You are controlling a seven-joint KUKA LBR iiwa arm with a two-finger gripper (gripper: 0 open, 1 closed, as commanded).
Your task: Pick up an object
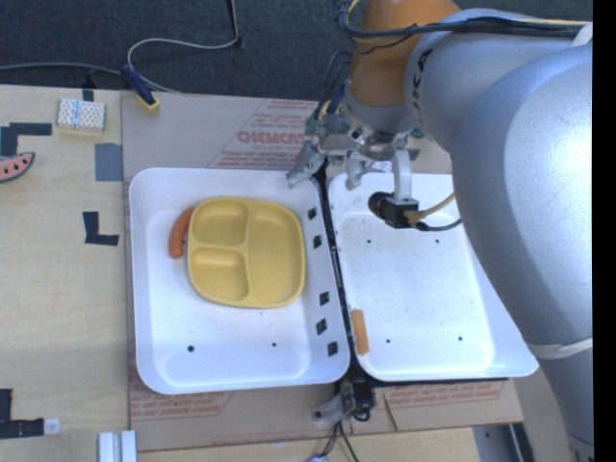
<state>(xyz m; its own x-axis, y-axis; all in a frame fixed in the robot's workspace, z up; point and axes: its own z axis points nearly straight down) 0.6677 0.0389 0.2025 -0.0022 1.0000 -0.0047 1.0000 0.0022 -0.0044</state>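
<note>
**Camera view inspection: pincer at the far rim, nothing held**

Camera view findings begin with the two-finger pincer (337,166), which we record at the far end of the divide between the two bins. Its metal fingers (306,165) are spread wide, one reaching over the left bin's far right corner and the other over the right bin's far left corner. We see nothing between them. A black cylindrical fitting (393,208) with a yellow cable hangs just to the pincer's right, over the right bin.

The grey arm (500,142) with its orange band (395,37) enters from the right and covers much of the right bin's far and right sides.

The shallow white left bin (226,359) holds a yellow plastic divided plate (246,252) with three compartments, lying flat in the middle. An orange sausage-shaped piece (178,233) lies touching the plate's left edge.

The shallow white right bin (423,316) holds a small orange carrot-like stick (359,331), lying against its left wall near the front corner, well apart from the pincer.

Outside the bins, on the wooden bench (58,287), we note a pale checkered sponge block (81,115) at the far left, a red watermelon-slice shape (13,167) at the left margin, and black tape marks (96,229) nearby.
</note>
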